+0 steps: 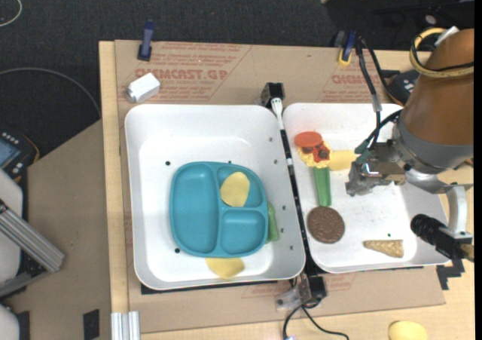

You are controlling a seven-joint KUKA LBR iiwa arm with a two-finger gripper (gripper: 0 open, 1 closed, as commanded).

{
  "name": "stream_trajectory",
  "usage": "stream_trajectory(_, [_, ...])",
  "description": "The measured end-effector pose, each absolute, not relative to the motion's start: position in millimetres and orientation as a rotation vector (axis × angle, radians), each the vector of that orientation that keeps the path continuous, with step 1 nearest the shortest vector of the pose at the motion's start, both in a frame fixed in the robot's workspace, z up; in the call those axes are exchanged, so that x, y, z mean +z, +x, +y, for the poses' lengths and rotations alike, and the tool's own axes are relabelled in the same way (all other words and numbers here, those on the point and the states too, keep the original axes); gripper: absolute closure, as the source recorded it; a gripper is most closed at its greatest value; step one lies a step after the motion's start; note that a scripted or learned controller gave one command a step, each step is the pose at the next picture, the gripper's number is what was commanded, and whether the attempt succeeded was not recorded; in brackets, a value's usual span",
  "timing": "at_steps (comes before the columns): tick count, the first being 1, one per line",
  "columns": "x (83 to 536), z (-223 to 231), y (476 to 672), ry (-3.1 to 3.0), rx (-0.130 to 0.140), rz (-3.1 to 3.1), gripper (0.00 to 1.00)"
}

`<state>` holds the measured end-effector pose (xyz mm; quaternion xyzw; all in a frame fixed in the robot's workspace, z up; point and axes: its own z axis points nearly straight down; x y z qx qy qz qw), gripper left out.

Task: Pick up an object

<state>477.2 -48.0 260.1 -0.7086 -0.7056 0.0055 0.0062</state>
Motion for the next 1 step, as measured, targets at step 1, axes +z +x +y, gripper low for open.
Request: stream_trajectory(1, [143.6, -132.6, 479.8, -2.226, 0.014, -2.204, 1.0])
